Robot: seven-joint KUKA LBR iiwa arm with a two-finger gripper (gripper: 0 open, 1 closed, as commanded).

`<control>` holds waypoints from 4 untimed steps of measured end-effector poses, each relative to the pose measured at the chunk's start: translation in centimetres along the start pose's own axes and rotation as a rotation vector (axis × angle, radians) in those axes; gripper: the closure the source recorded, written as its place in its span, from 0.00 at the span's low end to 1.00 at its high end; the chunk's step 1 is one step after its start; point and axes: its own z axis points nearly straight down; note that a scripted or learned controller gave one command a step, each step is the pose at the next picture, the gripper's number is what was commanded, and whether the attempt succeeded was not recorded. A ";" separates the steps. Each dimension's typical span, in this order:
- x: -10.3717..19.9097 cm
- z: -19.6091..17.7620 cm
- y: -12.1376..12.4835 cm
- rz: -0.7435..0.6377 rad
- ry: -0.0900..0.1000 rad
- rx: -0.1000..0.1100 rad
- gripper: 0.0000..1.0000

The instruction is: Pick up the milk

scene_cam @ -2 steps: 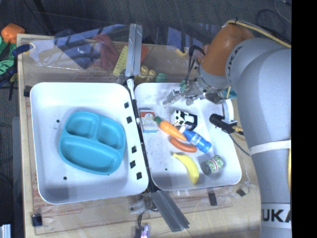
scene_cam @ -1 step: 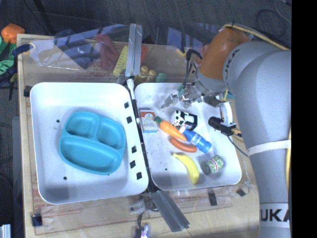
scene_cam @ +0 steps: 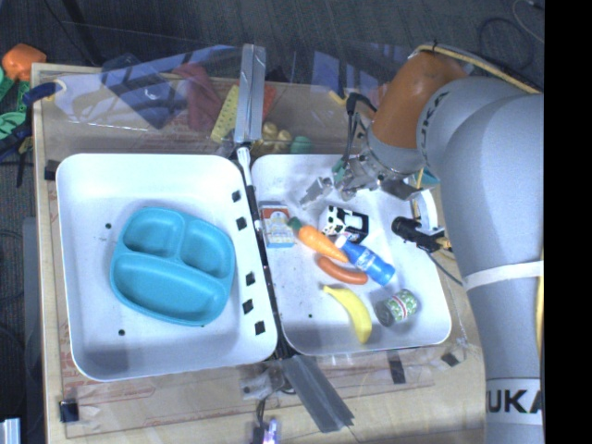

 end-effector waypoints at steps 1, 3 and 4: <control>0.0 0.0 0.0 0.000 0.000 0.000 0.00; 0.0 0.0 0.0 -0.107 0.001 0.001 0.00; 0.0 0.0 0.0 -0.140 0.001 0.001 0.00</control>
